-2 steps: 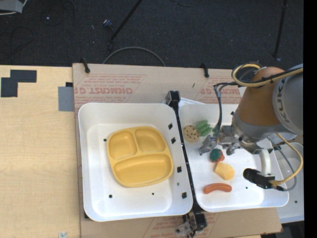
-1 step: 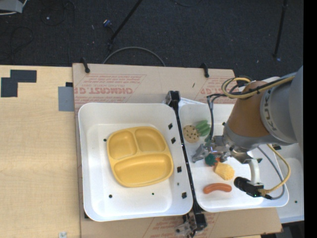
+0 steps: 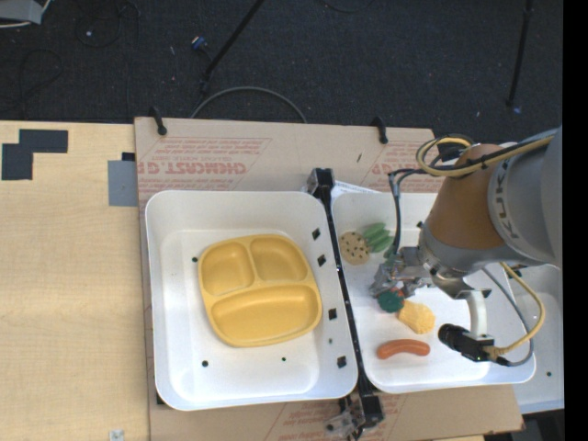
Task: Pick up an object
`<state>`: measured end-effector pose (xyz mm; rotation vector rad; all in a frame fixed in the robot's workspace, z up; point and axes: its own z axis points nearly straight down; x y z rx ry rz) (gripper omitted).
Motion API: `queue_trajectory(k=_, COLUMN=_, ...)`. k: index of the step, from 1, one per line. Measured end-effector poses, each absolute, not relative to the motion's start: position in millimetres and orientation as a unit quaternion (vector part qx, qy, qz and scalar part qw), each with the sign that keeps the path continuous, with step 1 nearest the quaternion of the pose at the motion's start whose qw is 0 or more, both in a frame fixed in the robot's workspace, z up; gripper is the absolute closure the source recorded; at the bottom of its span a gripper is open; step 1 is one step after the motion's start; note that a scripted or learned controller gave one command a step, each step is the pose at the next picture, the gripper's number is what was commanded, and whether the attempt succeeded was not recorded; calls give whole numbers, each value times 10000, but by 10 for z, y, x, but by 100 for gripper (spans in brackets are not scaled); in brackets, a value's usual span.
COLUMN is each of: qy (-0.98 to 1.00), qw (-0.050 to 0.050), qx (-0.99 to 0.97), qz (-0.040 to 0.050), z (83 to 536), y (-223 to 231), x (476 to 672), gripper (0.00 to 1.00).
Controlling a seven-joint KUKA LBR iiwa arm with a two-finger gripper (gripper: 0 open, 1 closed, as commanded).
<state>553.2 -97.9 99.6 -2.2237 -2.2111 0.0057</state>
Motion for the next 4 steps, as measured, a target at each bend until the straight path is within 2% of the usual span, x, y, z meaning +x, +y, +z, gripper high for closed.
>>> queue_trajectory(k=1, qy=-7060, qw=-1, qx=-7082, qz=-2, z=1416, y=-998, x=5552, gripper=100)
queue_trajectory(k=2, qy=-7075, qw=-15, qx=-7068, qz=-11, z=2046, y=-1001, x=5594, gripper=100)
queue_trajectory(k=3, qy=-7075, qw=-14, qx=-7067, qz=-8, z=2577, y=-987, x=5704, gripper=100)
queue_trajectory(k=4, qy=-7087, qw=20, qx=-7055, qz=6, z=2437, y=-466, x=5831, gripper=100)
